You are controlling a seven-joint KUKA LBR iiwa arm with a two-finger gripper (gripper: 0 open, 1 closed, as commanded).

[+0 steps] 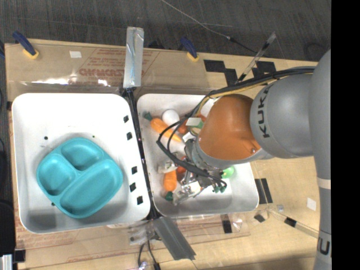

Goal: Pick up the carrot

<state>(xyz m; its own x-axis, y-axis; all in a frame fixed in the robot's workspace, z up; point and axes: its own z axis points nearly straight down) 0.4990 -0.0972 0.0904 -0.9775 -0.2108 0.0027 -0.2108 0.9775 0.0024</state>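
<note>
The left bin (28, 111), a shallow white tub with rounded corners, holds a smooth teal divided plate (80, 176) of moulded plastic with three compartments, lying toward its near side. Both bins sit on a brown cardboard sheet (73, 66) held by blue clamps (25, 44), with dark carpet-like floor beyond the far edge; a strip of silvery tape (134, 58) runs up from the seam between the bins. In the right bin (244, 198) lie small toy foods: a white egg-like ball (170, 116) at the far side, an orange carrot (159, 126) with a green tip just left of it near the far-left corner, another orange piece (170, 180) nearer, and a green bit (228, 173) to the right. The grey arm's glossy orange band (228, 129) and black cables cover the bin's middle. The gripper (188, 189) points down among the near items; I cannot tell how far its jaws are parted or whether they hold anything.
</note>
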